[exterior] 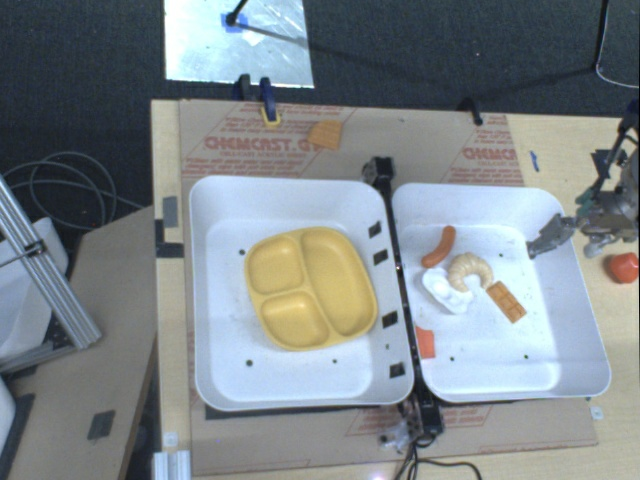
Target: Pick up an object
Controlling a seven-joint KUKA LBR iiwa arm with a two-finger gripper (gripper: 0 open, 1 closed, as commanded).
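Observation:
The right bin holds a small cluster of toy food near its middle. An orange-red sausage lies tilted at the upper left of the cluster. A tan croissant rests partly on a white piece. A brown wafer bar lies just right of them. A small orange-red block sits by the bin's left wall. My gripper hovers over the bin's upper right rim, right of the croissant and apart from every object.
The left bin holds a yellow divided plate. A red object lies on the bench just outside the right bin, below the wrist. A tan piece rests on the cardboard behind the bins.

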